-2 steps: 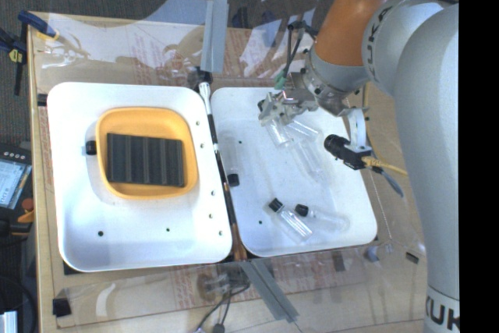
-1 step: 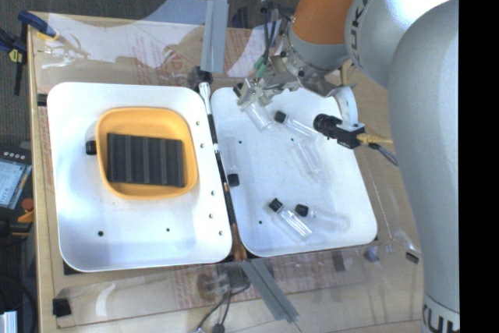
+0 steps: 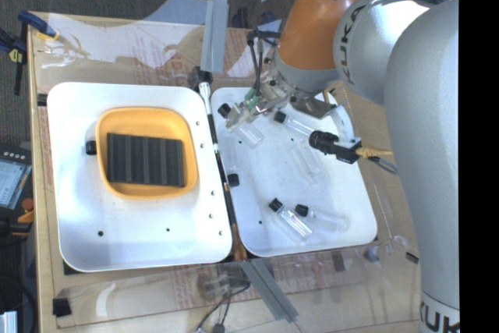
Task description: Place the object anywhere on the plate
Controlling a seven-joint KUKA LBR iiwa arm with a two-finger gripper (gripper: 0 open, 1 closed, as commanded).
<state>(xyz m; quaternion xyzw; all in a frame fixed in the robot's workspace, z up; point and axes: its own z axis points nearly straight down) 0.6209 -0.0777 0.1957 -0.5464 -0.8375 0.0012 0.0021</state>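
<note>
The gripper [image 3: 251,107] hangs low over the right bin's [image 3: 343,234] far-left corner, among clear vials [image 3: 292,221] — we cannot tell whether it grips one. The yellow plate [image 3: 117,125] waits in the left bin [image 3: 117,246], bearing a dark ridged block [image 3: 148,160] — vials remain scattered, so placing looks undone.

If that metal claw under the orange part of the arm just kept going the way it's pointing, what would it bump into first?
Probably a small clear plastic vial with a black cap lying on the floor of the right white bin, just beneath the gripper. Depth is hard to judge from this slanted view.
</note>
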